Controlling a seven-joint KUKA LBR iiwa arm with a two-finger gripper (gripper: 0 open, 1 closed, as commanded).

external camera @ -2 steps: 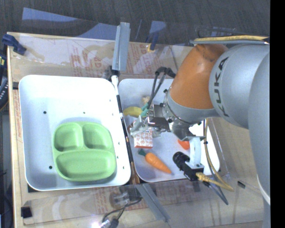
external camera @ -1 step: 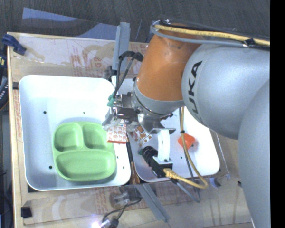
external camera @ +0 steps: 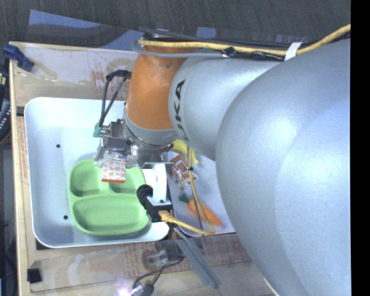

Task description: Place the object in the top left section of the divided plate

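Arm reaches in from the right and hangs over the left white bin [external camera: 40, 165], wrist turned down above the green divided plate [external camera: 108, 214]. The plate lies in the lower part of that bin and shows three sections: one large section toward the bottom of the view, two smaller ones above it.

The gripper [external camera: 115, 156] sits over the seam between the two upper sections. Just below it is a small flat packet [external camera: 114, 172], white with red print, overlapping the plate's upper rim and the divider. This looks like the task's object. Whether the jaws are apart, together or clamped on the packet I cannot tell: the wrist body and cables hide the tips, and the packet could equally be lying loose on the plate.

Step in hand, as I judge it: placement, at or near the point of release. The packet seems to lie more on the divider than squarely in the upper left section.

Next move calls for a small shift toward the upper left section before letting go, then a straight lift clear of the rim. Risk: the packet ends up straddling the divider.

In the right bin, beside the arm, an orange carrot-like piece [external camera: 203, 213] and other small items.
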